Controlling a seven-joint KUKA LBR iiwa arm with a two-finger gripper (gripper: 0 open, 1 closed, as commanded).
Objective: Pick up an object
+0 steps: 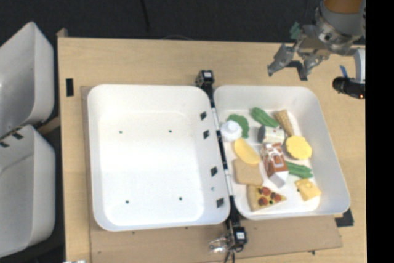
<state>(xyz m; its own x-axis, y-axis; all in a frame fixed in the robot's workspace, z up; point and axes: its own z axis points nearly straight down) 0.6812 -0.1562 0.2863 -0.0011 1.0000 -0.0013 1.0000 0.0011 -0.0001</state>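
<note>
toy food (271, 157) (right bin (326, 126)); fingers (280, 63) apart, above

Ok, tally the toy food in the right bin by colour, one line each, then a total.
Green: 3, pods
Yellow: 3, slice, round, cheese
Brown or tan: 2, toast, stick
White: 1, cap
Red and white: 1, packet
Mixed: 1, pizza
Total: 11

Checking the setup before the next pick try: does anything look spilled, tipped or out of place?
Nothing stands out. The toy food, including the pizza slice, sits piled inside the right bin; the gripper hangs open above the bench.
</note>
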